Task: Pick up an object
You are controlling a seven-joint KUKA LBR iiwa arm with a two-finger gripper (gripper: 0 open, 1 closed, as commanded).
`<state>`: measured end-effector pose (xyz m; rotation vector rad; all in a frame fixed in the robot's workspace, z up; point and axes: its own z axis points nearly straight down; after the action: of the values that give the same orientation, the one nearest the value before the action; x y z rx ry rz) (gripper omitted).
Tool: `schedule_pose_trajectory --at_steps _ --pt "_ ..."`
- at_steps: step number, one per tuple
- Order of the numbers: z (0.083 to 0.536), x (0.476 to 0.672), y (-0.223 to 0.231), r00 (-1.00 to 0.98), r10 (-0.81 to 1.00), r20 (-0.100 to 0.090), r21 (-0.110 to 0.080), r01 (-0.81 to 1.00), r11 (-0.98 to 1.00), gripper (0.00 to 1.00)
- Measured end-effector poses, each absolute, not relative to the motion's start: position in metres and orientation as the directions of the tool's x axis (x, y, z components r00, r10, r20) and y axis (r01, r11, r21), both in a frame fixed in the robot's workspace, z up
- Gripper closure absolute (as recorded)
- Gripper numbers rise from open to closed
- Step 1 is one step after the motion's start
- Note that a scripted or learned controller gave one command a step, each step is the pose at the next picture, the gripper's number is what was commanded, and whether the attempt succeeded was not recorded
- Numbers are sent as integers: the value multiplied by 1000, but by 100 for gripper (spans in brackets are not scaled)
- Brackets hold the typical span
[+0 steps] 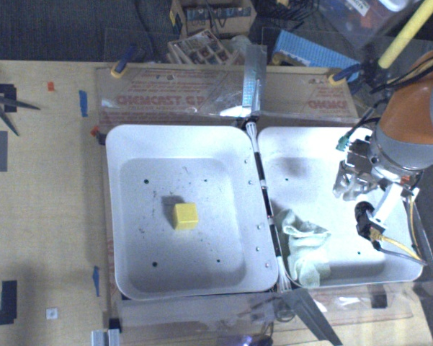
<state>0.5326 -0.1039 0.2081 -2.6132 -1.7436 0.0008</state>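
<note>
Yellow block (186,215): it lies flat on the floor of the left bin (122,144), a little left of the bin's middle and well clear of all four walls. It casts a small shadow on its upper left side. Dark specks and a few small holes dot the bin floor around it, and nothing touches it.

The right bin (302,140) sits just beside the left one, their rims meeting along a shared edge. In its near left corner lies a crumpled white cloth (305,247), bunched up against the wall next to that edge.

The arm (411,121) reaches in from the right, its orange band showing above the grey wrist. The gripper (351,184) hangs over the right part of the right bin, above bare floor, beyond the cloth and to its right, and apart from it. It is well apart from the yellow block, which sits across the shared edge in the other bin. Nothing can be seen held in it, and whether it is open or closed cannot be told from this angle. Cables trail from the wrist toward the bin's right rim.

Both bins rest on a wooden bench (43,193), with a strip of cardboard (166,98) lying behind them.
</note>
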Motion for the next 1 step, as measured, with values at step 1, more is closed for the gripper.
schedule_pose_trajectory --at_steps 1 --pt "184 530 -77 635 772 -1 -4 772 -635 100"
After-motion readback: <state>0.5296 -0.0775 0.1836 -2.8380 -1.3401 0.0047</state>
